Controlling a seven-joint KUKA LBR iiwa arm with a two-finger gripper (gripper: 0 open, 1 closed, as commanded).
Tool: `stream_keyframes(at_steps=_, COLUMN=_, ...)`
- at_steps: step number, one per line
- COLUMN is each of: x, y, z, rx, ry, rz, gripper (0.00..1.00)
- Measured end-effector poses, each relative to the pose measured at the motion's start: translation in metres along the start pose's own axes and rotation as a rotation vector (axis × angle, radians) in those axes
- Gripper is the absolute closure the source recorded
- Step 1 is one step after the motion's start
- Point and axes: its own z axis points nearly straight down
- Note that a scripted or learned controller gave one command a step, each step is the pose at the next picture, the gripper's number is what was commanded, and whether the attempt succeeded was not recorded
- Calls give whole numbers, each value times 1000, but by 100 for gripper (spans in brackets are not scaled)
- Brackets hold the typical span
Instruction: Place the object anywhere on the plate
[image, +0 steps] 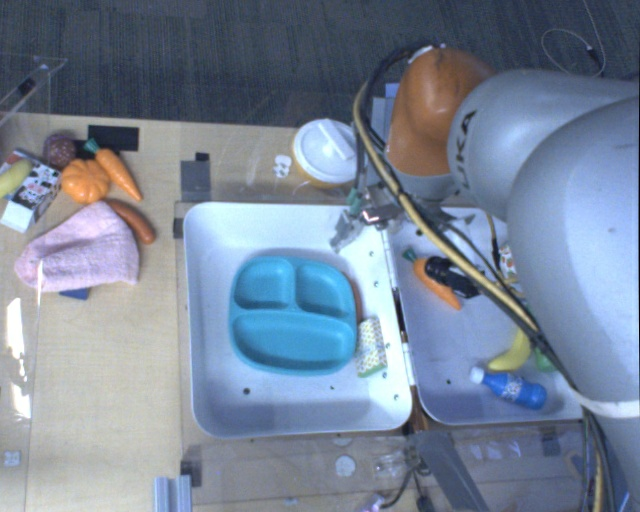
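Yellow-green speckled sponge (371, 347) leans vs blue plate (293, 314) rt edge.

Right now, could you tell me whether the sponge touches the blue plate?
Touching: the camera view shows the sponge lying against the blue plate at its right edge, no gap.

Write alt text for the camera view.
A grey arm with an orange band reaches in from the right, its gripper above the left white bin, near a blue divided plate with a sponge beside it. The right bin holds a carrot, banana and blue bottle.
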Motion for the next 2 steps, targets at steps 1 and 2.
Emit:
stream_keyframes(at_steps=1, x=110, y=-66, z=-5, rx=5, ry=24, rz=-365, gripper=0)
stream_keyframes(at_steps=2, x=91, y=-14, z=-102, rx=7, ry=22, rz=-64, gripper=0)
